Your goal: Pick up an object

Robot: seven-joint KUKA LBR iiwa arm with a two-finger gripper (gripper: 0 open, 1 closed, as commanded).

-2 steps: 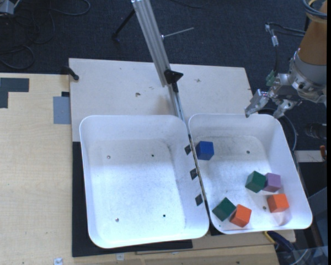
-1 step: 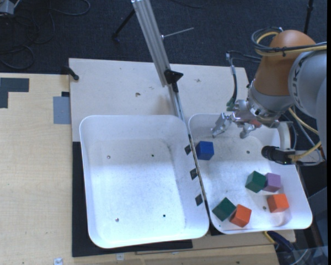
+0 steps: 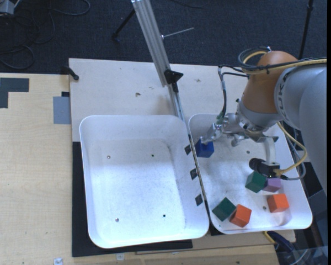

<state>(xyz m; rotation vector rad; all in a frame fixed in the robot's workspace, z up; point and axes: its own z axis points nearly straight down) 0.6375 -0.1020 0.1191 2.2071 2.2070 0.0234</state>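
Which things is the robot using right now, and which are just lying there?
In use: tool, blue cube at its tip, right bin.
Lying about: two green cubes, two orange cubes, purple cube, left bin.

We see two bins side by side on the desk (image 3: pixel 33 164): the left bin (image 3: pixel 99 203) and the right bin (image 3: pixel 298 217). In the right bin, one cube (image 3: pixel 204 148) lies far-left, against the dividing wall; five more blocks (image 3: pixel 240 215) cluster near its near-right corner.
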